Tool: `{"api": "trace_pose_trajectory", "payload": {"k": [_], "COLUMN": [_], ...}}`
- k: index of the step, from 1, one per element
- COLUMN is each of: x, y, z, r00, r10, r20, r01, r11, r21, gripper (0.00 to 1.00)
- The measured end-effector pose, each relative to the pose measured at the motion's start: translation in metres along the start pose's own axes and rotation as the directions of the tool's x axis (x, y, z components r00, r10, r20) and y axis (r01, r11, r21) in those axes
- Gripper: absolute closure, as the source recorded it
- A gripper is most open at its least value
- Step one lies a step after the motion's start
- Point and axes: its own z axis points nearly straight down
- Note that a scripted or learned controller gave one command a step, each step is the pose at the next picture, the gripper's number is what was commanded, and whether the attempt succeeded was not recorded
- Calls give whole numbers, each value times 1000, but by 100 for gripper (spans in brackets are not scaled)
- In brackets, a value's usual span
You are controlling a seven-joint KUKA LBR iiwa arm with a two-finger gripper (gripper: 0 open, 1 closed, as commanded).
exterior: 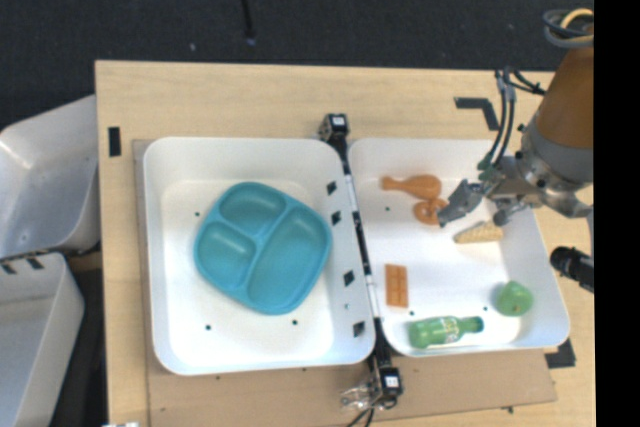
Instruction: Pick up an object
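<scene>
The wooden bench [250, 95] carries two shallow white bins side by side; the left bin [170, 335] holds a big blue divided plate [262, 246], lying flat near its middle and a little turned; the right bin [520, 340] holds the small stuff; the grey arm [568, 115] with its orange band comes in from the right and hangs over the upper right part of that bin; its gripper [478, 201] sits low there, fingers spread apart with nothing between them, just beside an orange spoon-shaped toy [415, 187] and right above a small tan wedge [478, 234]; whether it touches either I cannot tell; along the bin's near edge lies a green bottle [446, 329] on its side; an orange rectangular block [397, 285] lies close to the divider; a small green ball-like piece [514, 298] sits in the near right corner.
</scene>
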Motion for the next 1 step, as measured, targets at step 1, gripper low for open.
{"api": "trace_pose_trajectory", "payload": {"k": [1], "x": [0], "y": [2], "z": [-6], "r00": [1000], "r10": [-3], "r20": [2], "r01": [3], "r11": [1000], "r21": [-13], "gripper": [0]}}
